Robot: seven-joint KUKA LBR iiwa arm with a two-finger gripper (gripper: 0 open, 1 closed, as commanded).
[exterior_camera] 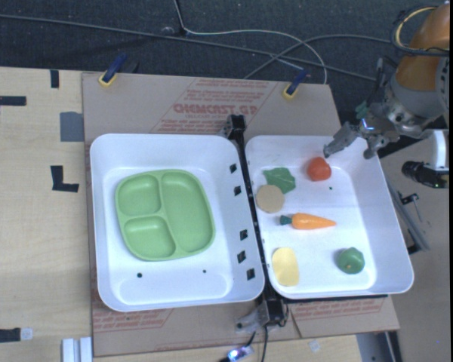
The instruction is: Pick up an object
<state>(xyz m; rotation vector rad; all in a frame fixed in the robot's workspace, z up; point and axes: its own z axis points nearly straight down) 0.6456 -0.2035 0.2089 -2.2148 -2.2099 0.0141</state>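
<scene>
The right white bin (377, 202) holds several toy foods: a red tomato (318, 169), a green leafy piece (279, 179), a tan round disc (269, 198), an orange carrot (308, 221), a yellow oblong piece (285, 266) and a green pepper (350, 260). My gripper (352, 146) hangs open over the bin's far right corner, just right of and above the tomato, with nothing between its fingers.
The left white bin (106, 202) holds a green divided tray (164, 214). A black clip strip (245, 202) joins the two bins. Cables run across the dark floor behind the bench. Yellow clamps (113, 69) (294, 84) hold the cardboard at its far edge.
</scene>
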